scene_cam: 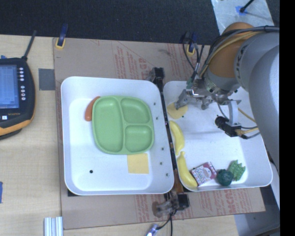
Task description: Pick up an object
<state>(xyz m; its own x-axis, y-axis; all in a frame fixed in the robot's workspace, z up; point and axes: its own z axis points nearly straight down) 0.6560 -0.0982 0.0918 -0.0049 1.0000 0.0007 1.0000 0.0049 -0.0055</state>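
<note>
Cardboard covers the desk (113,58) under both bins. Left of the pincer (196,98), well apart, sits a green divided plate (123,124). Just beside its left fingertip lies a pale yellow piece (176,111), the likeliest pick. Whether the pincer is wide or narrow, I cannot tell.

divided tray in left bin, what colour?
Light green; the divided tray shows plainly in the camera view, in the left bin.
</note>
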